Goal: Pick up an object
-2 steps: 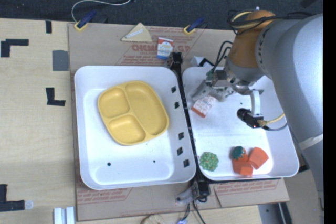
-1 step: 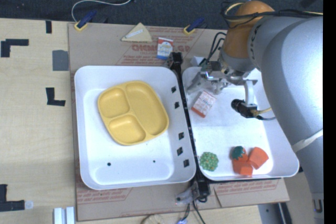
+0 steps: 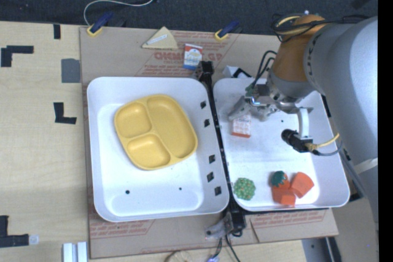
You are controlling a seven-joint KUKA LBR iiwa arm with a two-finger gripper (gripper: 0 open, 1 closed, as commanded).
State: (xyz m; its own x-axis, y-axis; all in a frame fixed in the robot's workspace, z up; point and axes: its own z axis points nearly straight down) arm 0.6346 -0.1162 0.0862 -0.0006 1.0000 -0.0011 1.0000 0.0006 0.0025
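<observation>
In the right bin [image 3: 319,193], my gripper [image 3: 245,106] hangs low near the back left corner. Just in front of it lies a small white and red packet [image 3: 241,126], close beneath the gripper; whether they touch is unclear. Along that bin's front edge rest a green knobbly ball [image 3: 244,188], an orange block [image 3: 301,183] and an orange piece with a green top [image 3: 280,181]. The left bin [image 3: 104,193] carries a yellow divided plate [image 3: 155,131].
The grey arm [image 3: 344,83] covers the right bin's back right part, and a black cable fitting [image 3: 293,139] hangs off it over the bin's middle. Behind the bins, a small red and white carton [image 3: 193,57] and a pale wedge [image 3: 161,38] lie on the cardboard.
</observation>
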